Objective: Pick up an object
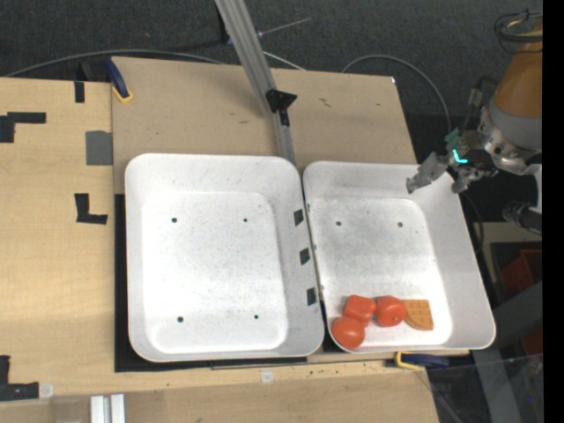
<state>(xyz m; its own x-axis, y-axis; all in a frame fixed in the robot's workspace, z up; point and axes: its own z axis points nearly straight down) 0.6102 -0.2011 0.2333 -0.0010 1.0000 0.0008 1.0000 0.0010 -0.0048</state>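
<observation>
Tomatoes [364, 317], three red ones, are what you have to pick from: they sit bunched in the near corner of the right bin [458, 263], touching one another, the lowest of them against the bin's near-left wall. Just to their right lies an orange waffle-patterned piece [419, 315], touching the rightmost tomato and near the bin's front rim.

In the camera view you see the arm [520, 86] at the right edge, orange band uppermost, grey wrist below it with a small teal light. The gripper [423, 176] pokes out to the left from the wrist and hangs over the far right corner of the right bin, well apart from the tomatoes. Whether it stands wide or closed you cannot tell from this angle; nothing can be seen in its grasp.

The left bin [141, 236] lies beside the right one, their rims overlapping along the middle, with three small black clips down that seam. Both rest on a black mat on the wooden surface [194, 95]. A grey metal bar [251, 51] slants down from the top of the view to the seam's far end, carrying a black clamp. Black tape marks show on the surface at the left, and a thin cable curves along the far edge.
</observation>
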